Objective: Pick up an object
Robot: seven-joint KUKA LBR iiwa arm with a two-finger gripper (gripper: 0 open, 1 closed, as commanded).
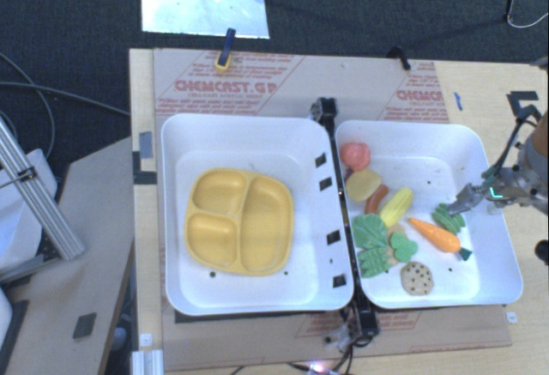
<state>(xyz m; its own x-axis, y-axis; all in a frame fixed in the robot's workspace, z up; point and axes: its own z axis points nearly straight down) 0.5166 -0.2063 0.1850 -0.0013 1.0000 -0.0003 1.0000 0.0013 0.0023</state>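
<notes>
left bin (171, 219): divided plate (241, 220) | right bin (502, 270): toy foods (386, 227) heaped at left side

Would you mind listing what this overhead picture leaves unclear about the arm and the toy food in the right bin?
- End effector: small and blurred, so contact with the green toy beneath it is unclear.
- Arm: cut off by the right edge.
- Small beige item between the leafy greens: too small to identify.
- Cookie: its surface detail is blurred.

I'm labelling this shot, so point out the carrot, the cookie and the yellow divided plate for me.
carrot (433, 235): camera view, middle of its orange body.
cookie (417, 277): camera view, centre of its speckled face.
yellow divided plate (242, 196): camera view, ridge between its compartments.
</notes>
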